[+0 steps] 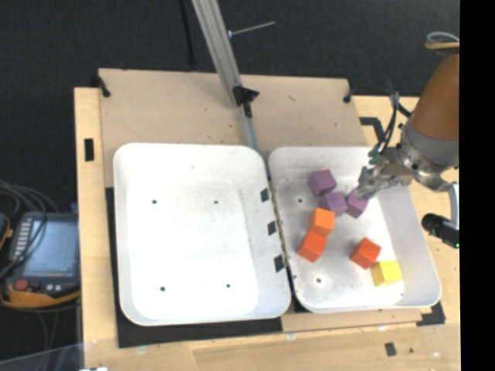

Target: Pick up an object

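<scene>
The right bin (406, 230) holds several small blocks. Three purple blocks lie near its middle: one (322, 182) further back, one (336, 202) in front of it, and one (356, 205) to the right. Two orange blocks (322, 220) (312, 245) sit below them. A red-orange block (365, 252) and a yellow block (386, 272) lie toward the front right. My gripper (368, 185) reaches in from the right and hangs just above the rightmost purple block, close to it or touching it.
The left bin (186, 230) sits beside the right one, their rims meeting at the centre. A slanted metal pole (220, 49) rises behind the bins. A handheld pendant (42, 253) lies off the bench at the left.
</scene>
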`<state>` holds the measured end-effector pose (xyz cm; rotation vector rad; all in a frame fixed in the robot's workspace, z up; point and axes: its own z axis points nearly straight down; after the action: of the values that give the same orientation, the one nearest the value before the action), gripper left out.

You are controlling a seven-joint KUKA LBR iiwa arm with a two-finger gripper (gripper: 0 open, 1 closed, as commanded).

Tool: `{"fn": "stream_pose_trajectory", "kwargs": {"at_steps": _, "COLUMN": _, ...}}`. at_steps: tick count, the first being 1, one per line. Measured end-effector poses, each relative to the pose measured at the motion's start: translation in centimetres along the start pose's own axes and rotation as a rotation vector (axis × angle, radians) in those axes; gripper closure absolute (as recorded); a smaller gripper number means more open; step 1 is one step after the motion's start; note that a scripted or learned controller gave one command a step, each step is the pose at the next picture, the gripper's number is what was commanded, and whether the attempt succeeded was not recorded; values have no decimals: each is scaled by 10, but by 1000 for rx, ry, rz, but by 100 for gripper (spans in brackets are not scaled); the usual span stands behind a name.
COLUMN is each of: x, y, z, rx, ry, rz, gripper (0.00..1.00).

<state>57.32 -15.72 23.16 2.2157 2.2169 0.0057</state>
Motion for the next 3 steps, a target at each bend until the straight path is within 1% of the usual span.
{"fn": "stream_pose_trajectory", "kwargs": {"at_steps": 1, "x": -1, "y": 2, "z": -54, "rx": 0, "ry": 1, "rz": -3, "gripper": 100}}
{"fn": "stream_pose_trajectory", "kwargs": {"at_steps": 2, "x": 51, "y": -10, "z": -39, "rx": 7, "ry": 3, "rz": -5, "gripper": 100}}
{"fn": "stream_pose_trajectory", "kwargs": {"at_steps": 3, "x": 96, "y": -25, "z": -42, "rx": 6, "ry": 3, "rz": -6, "gripper": 100}}
